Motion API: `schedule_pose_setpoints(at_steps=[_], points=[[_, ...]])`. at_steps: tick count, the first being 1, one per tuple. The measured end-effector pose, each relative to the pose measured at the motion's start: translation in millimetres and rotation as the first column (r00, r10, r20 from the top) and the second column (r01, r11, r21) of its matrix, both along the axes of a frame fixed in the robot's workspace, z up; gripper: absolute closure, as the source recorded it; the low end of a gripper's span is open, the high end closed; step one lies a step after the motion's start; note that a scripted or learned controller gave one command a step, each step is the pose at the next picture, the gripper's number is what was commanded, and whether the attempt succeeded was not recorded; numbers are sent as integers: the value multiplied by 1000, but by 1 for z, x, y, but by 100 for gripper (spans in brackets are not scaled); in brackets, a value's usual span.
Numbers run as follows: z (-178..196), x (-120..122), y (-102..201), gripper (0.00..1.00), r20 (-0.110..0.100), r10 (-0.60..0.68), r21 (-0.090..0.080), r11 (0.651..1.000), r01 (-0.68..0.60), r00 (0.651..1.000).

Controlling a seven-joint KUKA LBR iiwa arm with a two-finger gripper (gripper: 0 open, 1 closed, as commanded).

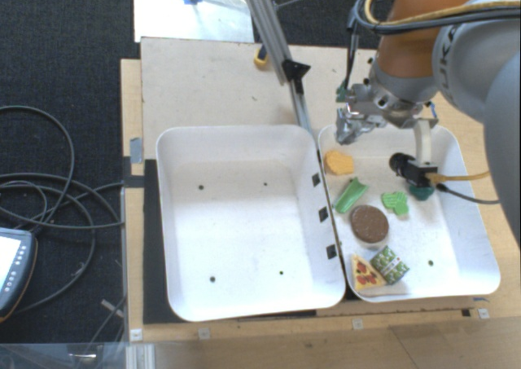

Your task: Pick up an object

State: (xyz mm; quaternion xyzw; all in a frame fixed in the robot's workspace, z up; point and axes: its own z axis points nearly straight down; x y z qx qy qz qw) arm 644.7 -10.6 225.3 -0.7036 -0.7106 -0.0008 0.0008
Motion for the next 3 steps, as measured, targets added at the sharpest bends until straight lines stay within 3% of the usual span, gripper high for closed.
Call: schedule_pose_setpoints(at_steps=[2,3], points=[[12,-16,94,100,0,1,0,1000,-1,1000],[12,-16,90,0,0,-6,-1,1000,6,1000]])
